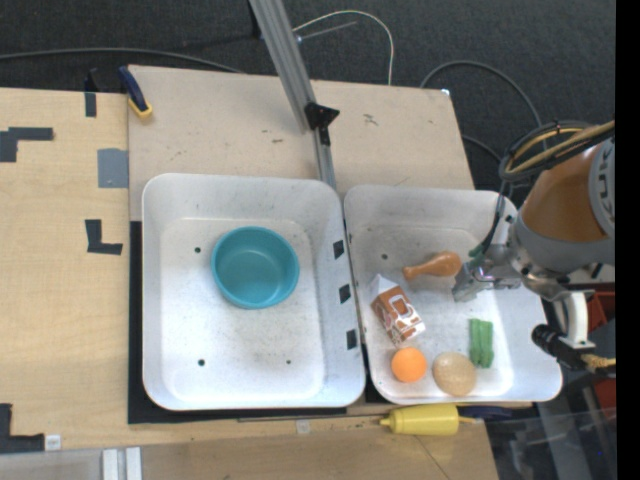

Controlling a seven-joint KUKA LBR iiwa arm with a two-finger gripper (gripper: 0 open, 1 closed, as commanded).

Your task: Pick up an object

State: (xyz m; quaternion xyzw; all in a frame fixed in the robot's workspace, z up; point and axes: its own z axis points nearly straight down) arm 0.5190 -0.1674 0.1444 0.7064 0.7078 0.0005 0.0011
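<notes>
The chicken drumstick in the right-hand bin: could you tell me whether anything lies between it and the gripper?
Nothing visible does. The gripper sits just right of the drumstick, with bare bin floor between them. The brown snack packet, orange ball and green piece all lie nearer the camera, off that line.

A pale wooden bench is carrying two shallow white plastic bins side by side — left bin, right bin — while a yellow mustard-style bottle is lying along its front edge.
</notes>
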